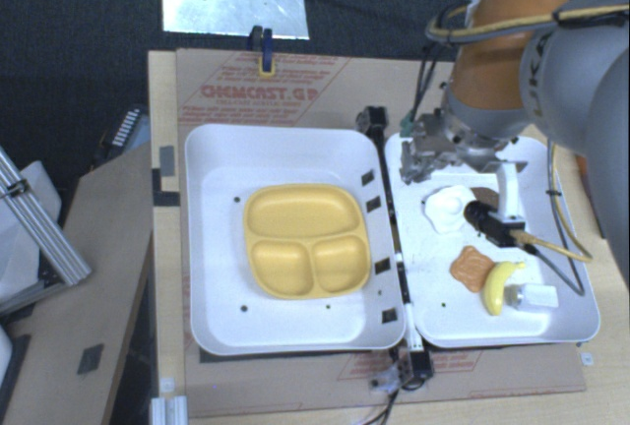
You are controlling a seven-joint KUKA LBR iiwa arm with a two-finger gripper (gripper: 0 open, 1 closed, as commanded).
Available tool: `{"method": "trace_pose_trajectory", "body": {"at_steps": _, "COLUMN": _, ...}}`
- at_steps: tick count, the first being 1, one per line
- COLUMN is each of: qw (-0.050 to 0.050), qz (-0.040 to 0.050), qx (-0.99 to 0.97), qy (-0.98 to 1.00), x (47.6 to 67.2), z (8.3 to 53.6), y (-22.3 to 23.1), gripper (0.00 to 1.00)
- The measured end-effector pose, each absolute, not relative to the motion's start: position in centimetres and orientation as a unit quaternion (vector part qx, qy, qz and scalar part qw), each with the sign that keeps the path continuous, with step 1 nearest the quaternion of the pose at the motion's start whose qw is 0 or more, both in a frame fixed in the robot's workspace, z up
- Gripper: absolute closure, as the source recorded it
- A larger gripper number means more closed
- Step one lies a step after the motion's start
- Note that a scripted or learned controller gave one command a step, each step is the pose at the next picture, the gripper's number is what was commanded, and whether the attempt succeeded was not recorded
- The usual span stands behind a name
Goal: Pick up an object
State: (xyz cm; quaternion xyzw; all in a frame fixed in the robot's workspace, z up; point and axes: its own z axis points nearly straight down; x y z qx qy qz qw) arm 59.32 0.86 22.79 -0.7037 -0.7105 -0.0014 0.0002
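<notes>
Two white bins share a cardboard-topped bench as the gripper [425,160] hangs over the right bin [566,320], finger state impossible to tell, apparently approaching; a white object [445,208] lies at its five o'clock, awaiting descent.

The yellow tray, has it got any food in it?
Empty. The yellow tray in the left bin shows three bare compartments, nothing inside them.
</notes>
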Motion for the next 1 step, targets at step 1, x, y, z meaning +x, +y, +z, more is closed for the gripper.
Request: {"method": "trace_pose_trajectory", "body": {"at_steps": 1, "qw": 0.000, "qz": -0.0015, "qx": -0.704, "qy": -0.711, "x": 60.83, "z": 21.77, "y": 6.33, "gripper": 1.00}}
